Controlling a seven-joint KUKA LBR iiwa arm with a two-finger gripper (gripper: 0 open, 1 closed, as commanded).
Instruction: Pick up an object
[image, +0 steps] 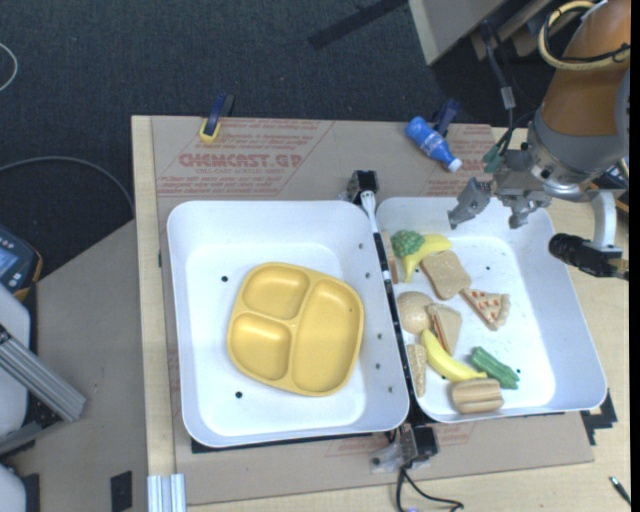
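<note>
Gripper (497, 204): we see its two fingers spread apart with nothing between them, poised over the far rim of the right bin (570, 290).
Arm (590, 90): we see it enter from the upper right, grey below the orange band; its upper part is cut off by the frame edge.
Room near the gripper: we find the far right part of the right bin bare, white floor between the fingers and the food pieces.
Toy food: we count pieces crowded along the right bin's left and near sides: a broccoli (406, 243), a bread slice (446, 274), a pizza slice (488, 306), a banana (447, 361), a green pod (495, 367) and a hot dog bun (476, 396). Several touch or overlap, so their edges are hard for us to separate.
Left bin (200, 300): we see a yellow divided plate (296, 327) near its middle, with open floor all round it.
Bench beyond: a blue bottle (432, 143) lies on the board behind the right bin, well apart from the food.
Black clamp (362, 186): it sits where the two bins meet at the far edge.
</note>
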